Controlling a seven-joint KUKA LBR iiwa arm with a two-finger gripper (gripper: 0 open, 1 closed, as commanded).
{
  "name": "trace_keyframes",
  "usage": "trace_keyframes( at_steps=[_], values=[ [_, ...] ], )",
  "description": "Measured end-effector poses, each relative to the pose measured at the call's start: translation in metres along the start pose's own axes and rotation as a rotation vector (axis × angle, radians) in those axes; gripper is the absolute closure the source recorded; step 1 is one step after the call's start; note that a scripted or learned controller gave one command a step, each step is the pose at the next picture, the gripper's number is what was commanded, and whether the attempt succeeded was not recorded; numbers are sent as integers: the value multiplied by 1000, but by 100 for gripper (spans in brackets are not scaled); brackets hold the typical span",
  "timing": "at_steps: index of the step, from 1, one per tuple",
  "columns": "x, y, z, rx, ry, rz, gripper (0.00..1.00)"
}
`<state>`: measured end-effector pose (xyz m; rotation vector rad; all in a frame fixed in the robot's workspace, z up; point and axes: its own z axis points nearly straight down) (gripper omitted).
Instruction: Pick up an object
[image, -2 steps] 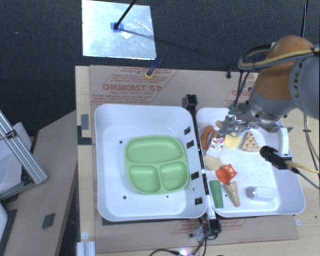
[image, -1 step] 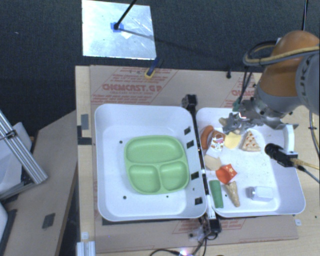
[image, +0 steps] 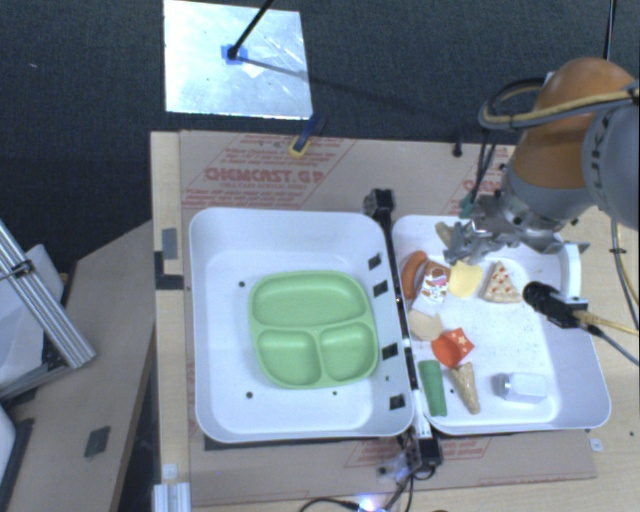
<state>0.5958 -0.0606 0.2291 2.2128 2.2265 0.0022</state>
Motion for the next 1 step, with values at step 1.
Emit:
trace_keyframes(
  at_steps=[1],
  values=[
    [-3,2,0,0,0,2,100]
  ],
)
